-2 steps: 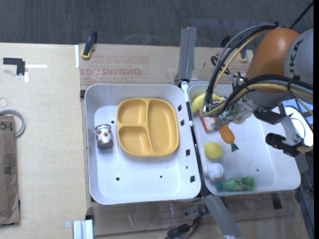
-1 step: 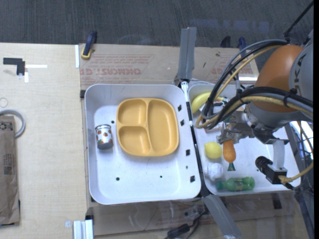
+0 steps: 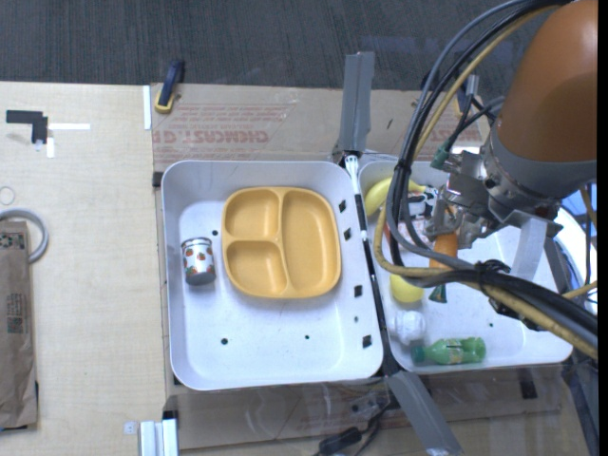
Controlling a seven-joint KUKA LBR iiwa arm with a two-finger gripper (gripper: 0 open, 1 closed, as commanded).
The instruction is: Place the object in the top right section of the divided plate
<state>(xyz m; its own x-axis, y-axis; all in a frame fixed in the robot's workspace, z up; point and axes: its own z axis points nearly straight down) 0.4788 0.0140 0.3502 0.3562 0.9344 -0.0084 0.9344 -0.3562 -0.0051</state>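
- Gripper (image 3: 454, 218) of the grey arm with the orange band hangs low over the right white bin (image 3: 546, 345), among black cables; whether it is open or closed on anything cannot be told from this slant.
- Just beneath it sits a small orange carrot-like piece (image 3: 444, 247), probably the object meant for the plate, though cables cover part of it.
- Around that piece lie a yellow banana-shaped toy (image 3: 378, 196), a pale yellow rounded fruit (image 3: 408, 289), a small white ball (image 3: 408, 325) and a green bottle-shaped toy (image 3: 448, 351), all in the same bin.
- The yellow three-section plastic plate (image 3: 282, 241) lies in the left white bin (image 3: 275, 354), with a small silver can with red spots (image 3: 198, 259) just beside its left edge.
- A good pick, in my judgement, means descending squarely on the orange piece, clear of the pale fruit nearby.
- Lifting high enough to pass the wall between the bins seems wise.
- The release should fall inside the plate's upper right compartment, well away from its ridges.
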